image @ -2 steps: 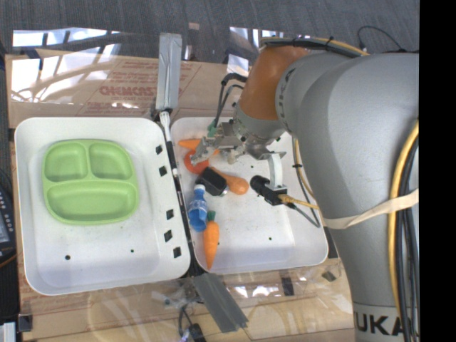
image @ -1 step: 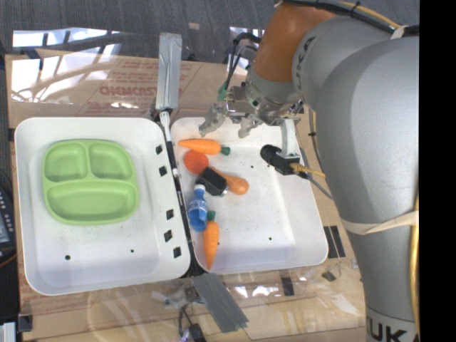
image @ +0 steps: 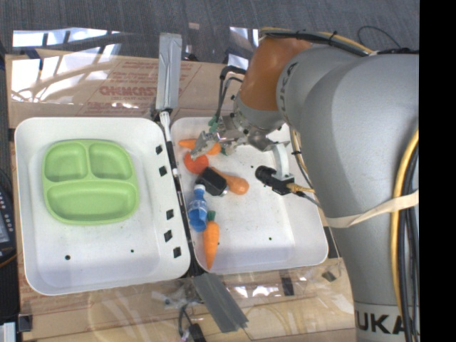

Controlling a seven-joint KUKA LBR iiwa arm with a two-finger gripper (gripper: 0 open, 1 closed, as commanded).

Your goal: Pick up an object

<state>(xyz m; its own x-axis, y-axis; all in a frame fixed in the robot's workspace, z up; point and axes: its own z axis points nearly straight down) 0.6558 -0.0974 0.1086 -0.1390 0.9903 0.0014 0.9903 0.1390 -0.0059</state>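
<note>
Jaws' opening cannot be told, low over red toy (image: 195, 162) in right bin (image: 299, 244); nothing lifted yet.

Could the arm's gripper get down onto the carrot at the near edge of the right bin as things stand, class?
Probably yes. The carrot lies uncovered from above in the right bin, though a blue bottle touches its top end and the bin's left wall is close. The gripper is at the bin's far end, over other items.

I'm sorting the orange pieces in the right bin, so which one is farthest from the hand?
The carrot-shaped piece near the right bin's front edge, beside the blue bottle. The other orange pieces lie higher up, close to the hand.
</note>
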